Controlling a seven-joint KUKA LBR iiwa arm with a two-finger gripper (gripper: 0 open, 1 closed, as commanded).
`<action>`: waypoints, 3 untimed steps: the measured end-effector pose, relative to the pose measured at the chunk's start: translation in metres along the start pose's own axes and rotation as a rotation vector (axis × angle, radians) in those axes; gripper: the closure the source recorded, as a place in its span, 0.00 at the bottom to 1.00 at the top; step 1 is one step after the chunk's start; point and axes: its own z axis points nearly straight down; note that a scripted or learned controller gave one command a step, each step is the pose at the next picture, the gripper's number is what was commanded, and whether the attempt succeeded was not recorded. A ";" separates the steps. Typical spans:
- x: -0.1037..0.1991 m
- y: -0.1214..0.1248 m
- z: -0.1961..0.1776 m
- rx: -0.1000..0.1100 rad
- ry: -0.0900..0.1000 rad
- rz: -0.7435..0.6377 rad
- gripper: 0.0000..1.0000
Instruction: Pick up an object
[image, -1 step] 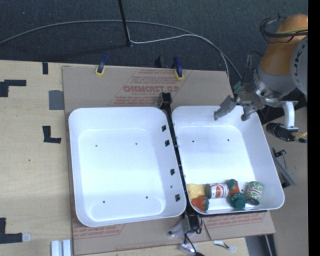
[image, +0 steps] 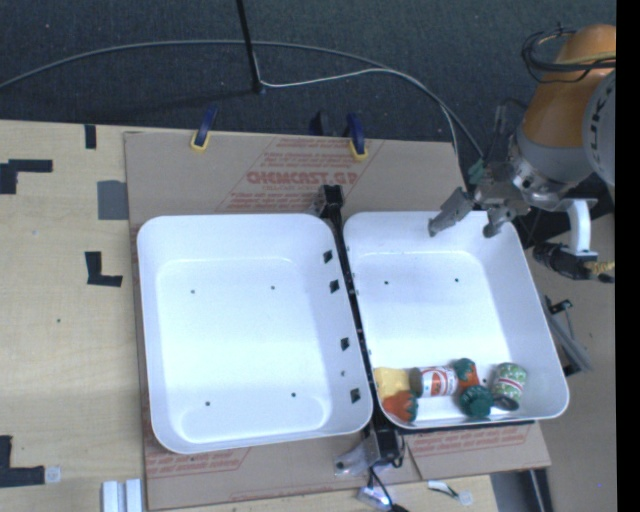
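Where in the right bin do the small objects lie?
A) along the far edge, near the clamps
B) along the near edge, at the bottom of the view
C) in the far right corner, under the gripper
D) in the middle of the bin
B: the small objects lie in a row along the near edge of the right bin, while the gripper is over its far edge.

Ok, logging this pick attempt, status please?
Gripper open, holding nothing, over right bin's far edge. Objects clustered along its near wall, untouched. Nothing between them.

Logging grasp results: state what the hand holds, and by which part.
Nothing. The hand hangs open over the right bin's far edge; the objects lie along its near wall, apart from it.
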 end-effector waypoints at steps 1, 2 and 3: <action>0.006 -0.004 0.061 0.005 0.001 -0.001 0.00; 0.009 0.004 0.117 0.005 0.001 -0.001 0.00; 0.010 0.004 0.148 0.001 0.000 -0.001 0.00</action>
